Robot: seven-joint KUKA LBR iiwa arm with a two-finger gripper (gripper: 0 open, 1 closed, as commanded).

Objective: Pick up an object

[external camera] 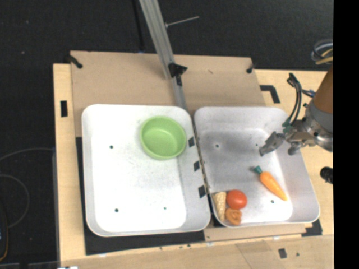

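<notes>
Camera view looks down on 2 white bins set side by side on the bench. The left bin (112, 206) holds a green bowl (163, 138) near its upper right corner. The right bin (235, 122) holds a carrot (271, 184) toward its right wall, stem end pointing up-left, and a tomato (236, 199) near the lower left corner, touching 2 tan pieces (226, 209) that look like bread or pastry, though they are too small to name surely.

The arm reaches in from the right, and the gripper (279, 143) hangs over the right bin's upper right part, its 2 fingers spread apart with nothing between them. It sits just above the carrot in the picture, well apart from the tomato.

The carrot seems the nearest target. It is likely a light, stiff plastic toy with a smooth, somewhat slippery skin and a taper, so a grip near the thin tip could squeeze it out of the fingers. The thick middle, taken across the short axis, looks the safest hold. The tomato is round and crowded against its neighbours, so it would be harder to take cleanly.
</notes>
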